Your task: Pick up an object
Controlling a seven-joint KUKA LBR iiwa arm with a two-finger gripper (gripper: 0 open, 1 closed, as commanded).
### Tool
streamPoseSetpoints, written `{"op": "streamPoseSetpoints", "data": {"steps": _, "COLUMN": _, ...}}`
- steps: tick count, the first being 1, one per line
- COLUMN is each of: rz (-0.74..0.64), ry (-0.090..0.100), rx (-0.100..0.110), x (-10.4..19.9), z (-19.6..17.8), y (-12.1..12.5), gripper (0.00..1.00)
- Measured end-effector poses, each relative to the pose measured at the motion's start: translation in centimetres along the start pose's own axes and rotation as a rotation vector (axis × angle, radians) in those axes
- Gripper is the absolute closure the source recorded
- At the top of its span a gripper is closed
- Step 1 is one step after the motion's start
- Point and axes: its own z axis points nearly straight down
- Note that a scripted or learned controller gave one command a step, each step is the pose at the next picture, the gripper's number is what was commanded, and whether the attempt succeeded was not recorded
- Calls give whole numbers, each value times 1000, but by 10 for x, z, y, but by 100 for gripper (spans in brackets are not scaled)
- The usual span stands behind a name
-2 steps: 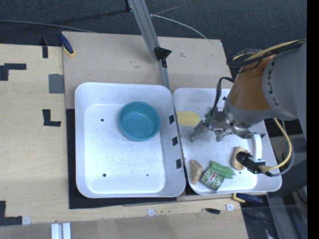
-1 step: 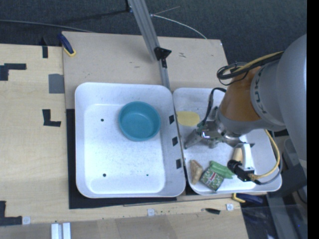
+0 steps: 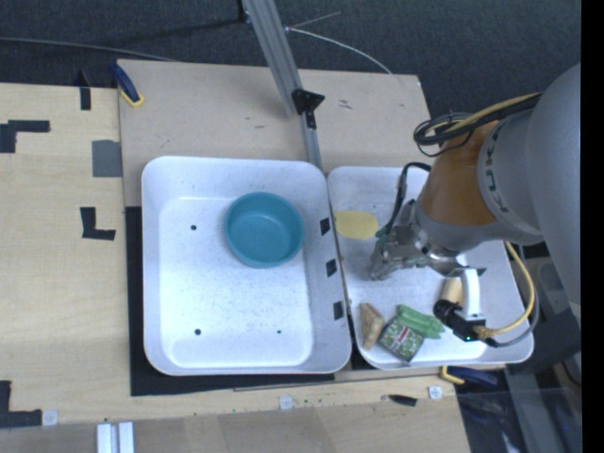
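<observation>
In the camera view the arm (image 3: 491, 187) reaches in from the right and bends down over the right bin (image 3: 514, 347), which suits a grasp from above. Its gripper (image 3: 385, 264) hangs low over the bin's bare middle, just near-right of a flat yellow piece (image 3: 357, 224). Whether its pincer is spread or closed cannot be told, and nothing shows in its grip.

Candidates for picking lie near the bin's front: a tan wedge (image 3: 369, 326) beside a green packet (image 3: 409, 331), the two close together or touching. A teal bowl (image 3: 264, 228) sits alone in the left bin (image 3: 179, 347), well apart from the gripper.

For room, the gripper stands close to the ridge where the two bins meet, so leftward travel is tight. The wedge and packet crowd the front wall, and a cable (image 3: 519, 310) hangs over the near right part of the bin. Open floor lies around the yellow piece, likely the easier target.
</observation>
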Motion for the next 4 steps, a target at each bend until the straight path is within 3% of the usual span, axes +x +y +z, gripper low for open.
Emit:
{"op": "streamPoseSetpoints", "data": {"steps": 3, "rz": 1, "ry": -2, "rx": -8, "x": -11, "z": -136, "y": 4, "gripper": 100}}
{"op": "streamPoseSetpoints", "data": {"steps": 4, "rz": 1, "ry": -1, "rx": -5, "x": -11, "z": -154, "y": 4, "gripper": 100}}
